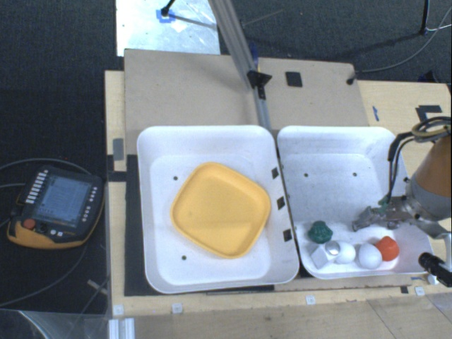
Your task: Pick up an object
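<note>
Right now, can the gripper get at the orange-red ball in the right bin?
Probably yes. The gripper hangs just above the orange-red ball, nothing lying between them. The white ball touches its left side and the right bin wall is close, so finger room looks tight.

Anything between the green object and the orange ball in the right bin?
In the camera view, a white ball and a smaller white object lie between the green object and the orange ball.
</note>
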Robot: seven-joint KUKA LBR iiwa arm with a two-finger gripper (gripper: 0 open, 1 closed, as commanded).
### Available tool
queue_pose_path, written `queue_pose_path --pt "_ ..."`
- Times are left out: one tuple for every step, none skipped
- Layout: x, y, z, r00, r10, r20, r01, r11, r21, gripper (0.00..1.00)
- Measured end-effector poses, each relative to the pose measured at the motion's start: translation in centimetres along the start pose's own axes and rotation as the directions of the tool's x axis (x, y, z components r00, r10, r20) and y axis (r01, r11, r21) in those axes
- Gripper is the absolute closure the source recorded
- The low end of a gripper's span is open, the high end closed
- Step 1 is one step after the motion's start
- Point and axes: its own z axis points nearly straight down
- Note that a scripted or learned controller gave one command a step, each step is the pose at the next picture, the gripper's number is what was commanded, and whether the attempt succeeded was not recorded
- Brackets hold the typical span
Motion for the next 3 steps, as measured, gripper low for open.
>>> queue_pose_path --pt "0.0 0.1 -1.2 1.0 0.0 0.001 0.0 1.0 -0.003 1.0" --pt "0.8 0.5 -7.0 1.0 -0.002 0.002 0.002 1.0 -0.008 1.0" --pt "0.3 0.8 -13.3 1.0 -0.001 0.003 0.001 1.0 -0.008 1.0"
